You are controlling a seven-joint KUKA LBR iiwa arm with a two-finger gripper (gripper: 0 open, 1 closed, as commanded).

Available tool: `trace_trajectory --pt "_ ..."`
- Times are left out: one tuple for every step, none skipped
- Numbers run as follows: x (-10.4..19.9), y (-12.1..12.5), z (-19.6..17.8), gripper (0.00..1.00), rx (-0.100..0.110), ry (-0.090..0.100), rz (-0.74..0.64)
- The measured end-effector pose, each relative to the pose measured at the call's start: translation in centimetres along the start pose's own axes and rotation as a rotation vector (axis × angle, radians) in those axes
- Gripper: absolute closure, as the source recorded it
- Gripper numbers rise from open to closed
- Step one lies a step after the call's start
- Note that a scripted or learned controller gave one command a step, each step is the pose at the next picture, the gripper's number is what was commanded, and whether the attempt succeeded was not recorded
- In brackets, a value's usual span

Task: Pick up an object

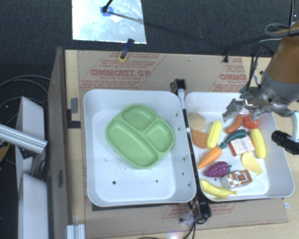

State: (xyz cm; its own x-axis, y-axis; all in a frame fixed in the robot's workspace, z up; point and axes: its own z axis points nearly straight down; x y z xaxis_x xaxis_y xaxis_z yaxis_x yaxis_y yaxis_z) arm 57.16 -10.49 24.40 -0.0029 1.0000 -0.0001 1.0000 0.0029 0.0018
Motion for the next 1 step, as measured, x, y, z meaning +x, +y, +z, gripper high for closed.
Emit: trace_trajectory --pt "-3.89 3.46 14.93 0.00 0.001 -0.002 0.003"
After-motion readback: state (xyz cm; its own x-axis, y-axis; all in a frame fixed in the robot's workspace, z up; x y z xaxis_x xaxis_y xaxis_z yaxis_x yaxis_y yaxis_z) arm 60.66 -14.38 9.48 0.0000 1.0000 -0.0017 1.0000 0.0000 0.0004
